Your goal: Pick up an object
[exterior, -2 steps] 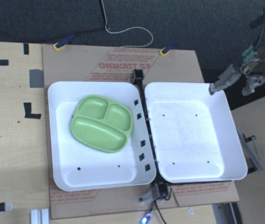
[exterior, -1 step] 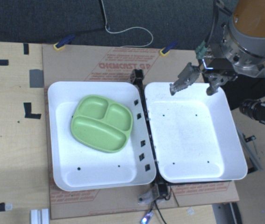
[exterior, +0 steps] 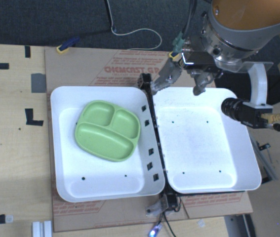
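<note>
The cardboard sheet lies under everything on the bench, and the 2 white bins sit on it side by side, meeting at a black clipped seam. Taking that seam as the landmark, the left bin spreads away to its left and the right bin to its right. The grey arm, with its orange band, hangs above the far end of the right bin, just right of the seam's far end. The green divided plate, with 3 compartments, lies flat in the left bin, near the seam and slightly toward the far side. The gripper hovers over the far rim of the right bin, its 2 fingers spread wide apart with nothing between them; one finger reaches almost to the seam's far end. A white cable loops across the dark floor beyond the cardboard, left of the seam's line.
</note>
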Available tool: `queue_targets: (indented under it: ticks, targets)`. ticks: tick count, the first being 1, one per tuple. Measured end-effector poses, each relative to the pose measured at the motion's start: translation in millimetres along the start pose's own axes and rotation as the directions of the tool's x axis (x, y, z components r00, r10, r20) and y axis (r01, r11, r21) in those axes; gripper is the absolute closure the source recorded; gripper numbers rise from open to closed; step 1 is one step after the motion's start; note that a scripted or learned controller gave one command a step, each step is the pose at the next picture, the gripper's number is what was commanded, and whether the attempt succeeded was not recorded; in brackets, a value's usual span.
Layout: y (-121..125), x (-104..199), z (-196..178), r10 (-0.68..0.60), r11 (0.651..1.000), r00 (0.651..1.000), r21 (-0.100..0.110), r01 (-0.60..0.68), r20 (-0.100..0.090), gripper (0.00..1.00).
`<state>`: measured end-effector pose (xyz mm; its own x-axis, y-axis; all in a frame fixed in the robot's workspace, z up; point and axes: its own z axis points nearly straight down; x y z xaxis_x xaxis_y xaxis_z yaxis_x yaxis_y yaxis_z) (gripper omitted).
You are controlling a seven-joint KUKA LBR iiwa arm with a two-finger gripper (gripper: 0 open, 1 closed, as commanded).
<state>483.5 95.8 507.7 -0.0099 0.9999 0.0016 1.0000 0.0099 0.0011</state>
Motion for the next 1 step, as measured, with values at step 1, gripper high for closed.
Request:
queue_targets:
  ticks: [1]
  targets:
    - [0.4, -3.7, -9.2, 0.006, 1.000, 1.000, 0.002, -0.006, 0.002, 1.00]
